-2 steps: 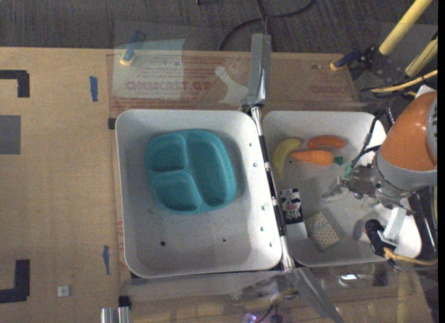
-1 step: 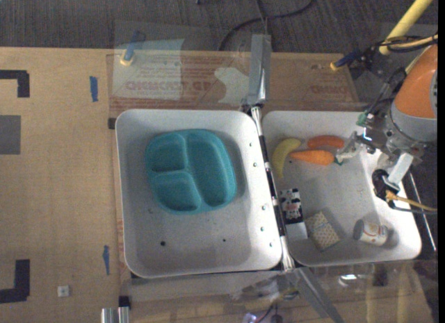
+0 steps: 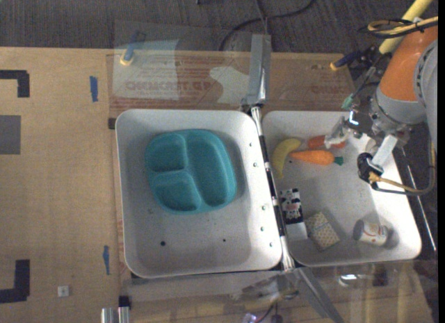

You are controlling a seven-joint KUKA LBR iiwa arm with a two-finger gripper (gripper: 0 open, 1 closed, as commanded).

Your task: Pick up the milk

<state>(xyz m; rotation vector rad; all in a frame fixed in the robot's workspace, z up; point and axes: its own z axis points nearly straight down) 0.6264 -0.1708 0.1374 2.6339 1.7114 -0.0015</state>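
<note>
The milk (image 3: 292, 207) is a small carton with black-and-white cow patches. It lies against the left wall of the right bin (image 3: 410, 245), toward the front. My gripper (image 3: 343, 133) hangs over the back of that bin, just right of a carrot (image 3: 314, 157). It is well behind and to the right of the milk and not touching it. The arm's orange band (image 3: 410, 64) shows at the upper right.
A banana (image 3: 284, 153) lies next to the carrot. A patterned cracker box (image 3: 323, 230) and a small tipped cup (image 3: 372, 233) sit near the right bin's front. A teal divided plate (image 3: 191, 170) rests in the left bin (image 3: 139, 245). A cable loops by the wrist (image 3: 389, 184).
</note>
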